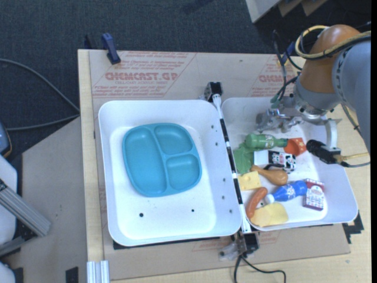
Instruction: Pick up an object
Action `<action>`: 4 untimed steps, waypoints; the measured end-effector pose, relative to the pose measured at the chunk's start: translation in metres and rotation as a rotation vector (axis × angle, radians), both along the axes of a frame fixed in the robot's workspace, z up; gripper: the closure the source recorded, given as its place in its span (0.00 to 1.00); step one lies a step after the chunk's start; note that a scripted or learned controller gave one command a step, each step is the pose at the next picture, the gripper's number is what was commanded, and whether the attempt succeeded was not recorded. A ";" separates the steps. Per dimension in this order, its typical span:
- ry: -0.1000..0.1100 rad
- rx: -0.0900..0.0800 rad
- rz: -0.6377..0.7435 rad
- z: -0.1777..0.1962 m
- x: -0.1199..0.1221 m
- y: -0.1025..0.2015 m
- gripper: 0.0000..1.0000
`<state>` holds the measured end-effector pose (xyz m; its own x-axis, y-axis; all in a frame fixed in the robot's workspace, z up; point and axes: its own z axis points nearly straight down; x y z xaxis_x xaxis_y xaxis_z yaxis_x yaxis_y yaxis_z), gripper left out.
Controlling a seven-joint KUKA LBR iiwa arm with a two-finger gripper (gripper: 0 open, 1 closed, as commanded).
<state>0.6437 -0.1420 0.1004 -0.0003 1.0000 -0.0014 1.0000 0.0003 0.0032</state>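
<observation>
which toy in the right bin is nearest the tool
The green bottle-shaped toy, lying directly below the tool at the pile's top; the orange, yellow and blue pieces lie lower down.

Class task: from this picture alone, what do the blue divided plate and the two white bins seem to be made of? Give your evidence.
Blue divided plate: probably moulded plastic, matte; uniform colour, rounded compartment ridges. White bins: likely thin formed plastic, smooth and slightly glossy, with rounded corners and raised rims.

The arm (347,58) is smooth grey metal, with a rounded orange band (330,55) just above the wrist. Yellow and black cables (303,40) loop beside that band. Below it, a paler grey collar leads to the small metallic gripper (272,118), a black cable (324,151) trailing close behind it.
</observation>
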 end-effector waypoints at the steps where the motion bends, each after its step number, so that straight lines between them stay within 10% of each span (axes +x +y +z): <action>1: 0.001 0.001 0.001 0.085 0.016 0.063 1.00; 4: 0.005 0.002 0.001 0.090 0.022 0.209 1.00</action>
